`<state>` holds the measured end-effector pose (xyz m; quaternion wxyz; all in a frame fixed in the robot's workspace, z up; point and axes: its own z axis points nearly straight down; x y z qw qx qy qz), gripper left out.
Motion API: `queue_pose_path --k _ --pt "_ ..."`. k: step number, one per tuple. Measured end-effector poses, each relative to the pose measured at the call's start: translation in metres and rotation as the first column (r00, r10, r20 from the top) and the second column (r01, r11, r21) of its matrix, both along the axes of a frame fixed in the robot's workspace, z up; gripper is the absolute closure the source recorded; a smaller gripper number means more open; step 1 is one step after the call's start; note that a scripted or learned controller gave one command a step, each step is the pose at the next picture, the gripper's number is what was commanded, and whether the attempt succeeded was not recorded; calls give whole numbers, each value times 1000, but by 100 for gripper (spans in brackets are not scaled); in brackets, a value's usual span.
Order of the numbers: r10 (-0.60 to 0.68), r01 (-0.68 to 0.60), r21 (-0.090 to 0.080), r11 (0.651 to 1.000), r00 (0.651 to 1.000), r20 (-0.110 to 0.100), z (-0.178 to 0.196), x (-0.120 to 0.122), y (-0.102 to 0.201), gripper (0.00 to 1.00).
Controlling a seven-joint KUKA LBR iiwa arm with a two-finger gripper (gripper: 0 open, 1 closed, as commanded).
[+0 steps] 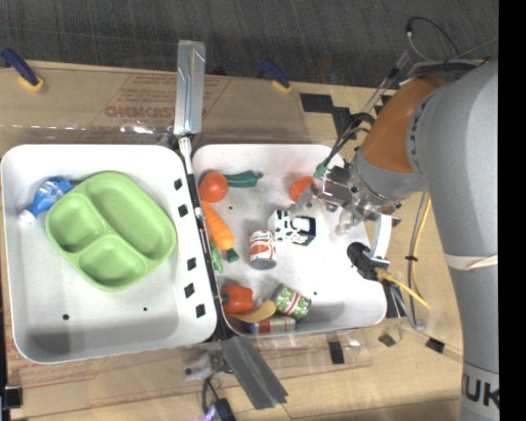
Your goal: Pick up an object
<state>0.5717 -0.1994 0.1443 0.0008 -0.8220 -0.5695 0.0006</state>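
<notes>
1. I am seeing the gripper [296,226] hanging low over the right bin [351,274], reaching in from the right under the grey arm [460,174] with its orange band [394,139]; I cannot tell how it is set, because black-and-white parts are hiding it.
2. Just beside it to the left, a small red-and-white can [262,247] is standing on the bin floor; I cannot tell whether they are touching.
3. An orange ball [300,187] is lying near the wrist, toward the back wall; a green pepper [243,179] and a tomato [212,187] are sitting farther left.
4. A carrot [219,226] is lying along the left wall of that bin.
5. At the front edge a red pepper [237,298], a green-patterned can [291,301] and a tan piece [261,310] are crowding together.
6. In the left bin [35,314] a green divided plate [111,228] is resting; a blue object [48,193] is poking out behind it.
</notes>
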Motion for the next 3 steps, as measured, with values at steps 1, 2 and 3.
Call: queue_pose_path --k 1,2,3 --pt "-43 43 1 999 999 -4 -54 -30 84 0" --pt "-41 41 2 999 999 -6 -44 -30 83 100" --pt "-8 8 1 1000 1000 0 29 -20 84 100"
